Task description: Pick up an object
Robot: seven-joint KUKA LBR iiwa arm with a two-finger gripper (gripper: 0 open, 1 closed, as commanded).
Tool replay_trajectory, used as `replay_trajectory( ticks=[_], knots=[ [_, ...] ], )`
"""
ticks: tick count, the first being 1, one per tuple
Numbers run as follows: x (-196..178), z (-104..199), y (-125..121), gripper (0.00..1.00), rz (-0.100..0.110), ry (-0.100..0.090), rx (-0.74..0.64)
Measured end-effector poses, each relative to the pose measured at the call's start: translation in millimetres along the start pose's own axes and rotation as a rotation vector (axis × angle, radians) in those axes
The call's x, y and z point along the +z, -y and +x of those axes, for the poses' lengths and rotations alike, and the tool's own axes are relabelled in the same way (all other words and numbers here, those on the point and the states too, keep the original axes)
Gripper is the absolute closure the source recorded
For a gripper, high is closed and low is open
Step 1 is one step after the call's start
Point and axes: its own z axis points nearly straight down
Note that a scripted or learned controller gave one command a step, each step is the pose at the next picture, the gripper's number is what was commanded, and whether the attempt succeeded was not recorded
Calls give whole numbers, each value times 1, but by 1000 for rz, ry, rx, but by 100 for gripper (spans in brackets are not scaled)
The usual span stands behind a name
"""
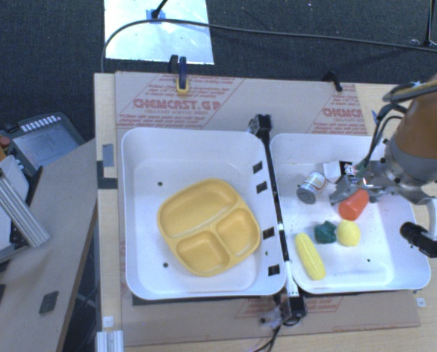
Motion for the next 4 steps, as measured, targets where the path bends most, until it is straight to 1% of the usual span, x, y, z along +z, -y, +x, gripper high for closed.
replay_trajectory(
  ticks=[1,2,3,4],
  knots=[
    [47,9,1,0,0,0,1],
    [70,8,-6,0,-26,7,0],
    [58,4,-9,100,-42,17,1],
    [-7,2,-9,100,-9,3,-2]
  ],
)
